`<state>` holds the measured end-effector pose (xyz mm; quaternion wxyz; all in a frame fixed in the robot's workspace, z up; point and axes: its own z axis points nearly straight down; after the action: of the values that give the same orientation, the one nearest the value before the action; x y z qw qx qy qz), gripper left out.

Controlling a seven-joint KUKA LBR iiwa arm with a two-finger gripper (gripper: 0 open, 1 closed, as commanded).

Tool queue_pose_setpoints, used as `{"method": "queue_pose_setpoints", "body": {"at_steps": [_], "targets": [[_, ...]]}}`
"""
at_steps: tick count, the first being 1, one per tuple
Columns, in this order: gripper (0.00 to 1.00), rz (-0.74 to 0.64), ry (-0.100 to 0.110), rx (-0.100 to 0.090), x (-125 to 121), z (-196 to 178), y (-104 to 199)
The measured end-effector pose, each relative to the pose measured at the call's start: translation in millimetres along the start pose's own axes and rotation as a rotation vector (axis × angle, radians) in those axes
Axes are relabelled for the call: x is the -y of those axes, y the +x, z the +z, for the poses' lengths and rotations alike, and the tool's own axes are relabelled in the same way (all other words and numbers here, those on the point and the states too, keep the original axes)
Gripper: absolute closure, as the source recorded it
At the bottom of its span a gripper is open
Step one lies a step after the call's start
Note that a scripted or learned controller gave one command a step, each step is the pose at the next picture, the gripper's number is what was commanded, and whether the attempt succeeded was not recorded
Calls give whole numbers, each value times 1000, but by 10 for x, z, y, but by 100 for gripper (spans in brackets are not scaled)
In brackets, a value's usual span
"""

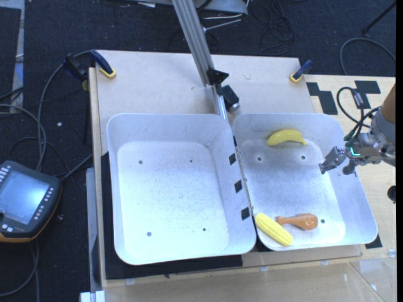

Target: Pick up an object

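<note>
A yellow banana (286,137) lies at the back of the right bin (352,187). Near that bin's front edge a yellow corn cob (274,229) rests beside an orange-brown drumstick-shaped toy (299,221). My gripper (338,160) hangs over the right rim of the right bin, well to the right of the banana and above the corn and drumstick. Nothing shows between its fingers.
The left bin (126,168) stands beside the right one, with a metal pole (195,36) slanting up from the divide between them. Yellow clamps (106,71) grip the bench's back corners. A handheld pendant (22,200) lies on the floor at the left.
</note>
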<state>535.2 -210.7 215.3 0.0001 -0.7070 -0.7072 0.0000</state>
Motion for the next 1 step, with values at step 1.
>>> {"method": "queue_pose_setpoints", "body": {"at_steps": [1], "targets": [[0,0,0,0,0,0,0]]}}
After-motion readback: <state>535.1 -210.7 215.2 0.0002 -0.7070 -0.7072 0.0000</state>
